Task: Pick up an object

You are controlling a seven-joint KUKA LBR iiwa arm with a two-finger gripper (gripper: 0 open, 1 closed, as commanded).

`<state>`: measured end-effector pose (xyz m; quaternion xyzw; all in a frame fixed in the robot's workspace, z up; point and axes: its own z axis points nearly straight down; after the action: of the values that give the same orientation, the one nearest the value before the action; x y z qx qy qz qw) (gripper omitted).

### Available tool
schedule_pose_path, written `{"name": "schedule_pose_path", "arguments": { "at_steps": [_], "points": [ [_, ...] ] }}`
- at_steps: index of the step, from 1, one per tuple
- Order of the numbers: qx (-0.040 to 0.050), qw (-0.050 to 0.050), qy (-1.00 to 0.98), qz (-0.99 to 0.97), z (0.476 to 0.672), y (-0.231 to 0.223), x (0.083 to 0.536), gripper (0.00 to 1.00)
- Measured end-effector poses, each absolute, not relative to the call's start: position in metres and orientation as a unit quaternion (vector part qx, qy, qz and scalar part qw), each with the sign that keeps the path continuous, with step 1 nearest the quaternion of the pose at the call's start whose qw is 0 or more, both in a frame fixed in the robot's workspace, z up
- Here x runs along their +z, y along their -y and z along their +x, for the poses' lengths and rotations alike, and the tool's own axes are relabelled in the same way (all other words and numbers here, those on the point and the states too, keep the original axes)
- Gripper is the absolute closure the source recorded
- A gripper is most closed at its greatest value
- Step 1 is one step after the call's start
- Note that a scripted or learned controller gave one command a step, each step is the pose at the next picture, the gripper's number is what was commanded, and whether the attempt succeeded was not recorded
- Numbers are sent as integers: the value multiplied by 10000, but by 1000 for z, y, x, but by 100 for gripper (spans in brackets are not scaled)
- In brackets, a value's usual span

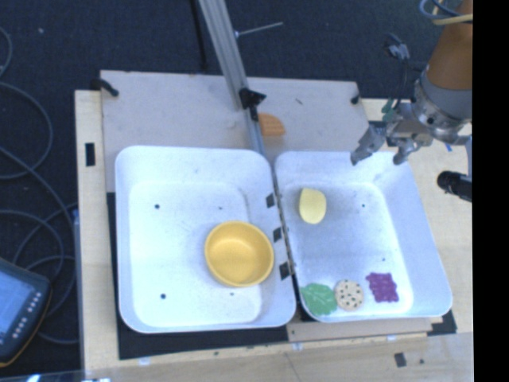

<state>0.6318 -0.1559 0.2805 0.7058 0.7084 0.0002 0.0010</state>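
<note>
My gripper (382, 153) hangs over the far right corner of the right bin (413, 213), its two fingers spread apart and nothing between them. A pale yellow lemon-shaped object (312, 205) lies in the right bin's upper left part, well left of the gripper. Along that bin's near edge sit a green leafy piece (319, 298), a round cookie (348, 294) and a purple grape bunch (382, 286). A yellow bowl (238, 253) stands in the left bin (151, 229), toward its right side.
A slanted metal bar (227, 54) runs down from the top to the gap between the bins. A small orange object (271, 126) lies on the bench behind the bins. Cables and a tablet (20, 309) lie on the floor at left.
</note>
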Motion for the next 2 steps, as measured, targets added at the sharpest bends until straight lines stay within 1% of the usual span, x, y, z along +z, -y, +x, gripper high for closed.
{"name": "schedule_pose_path", "arguments": {
  "at_steps": [1, 2],
  "points": [
    [-1, 11, -7085, 7057, 632, 156, 280, 0],
    [-23, -11, -7073, 7069, 626, 151, 221, 0]
  ]
}}
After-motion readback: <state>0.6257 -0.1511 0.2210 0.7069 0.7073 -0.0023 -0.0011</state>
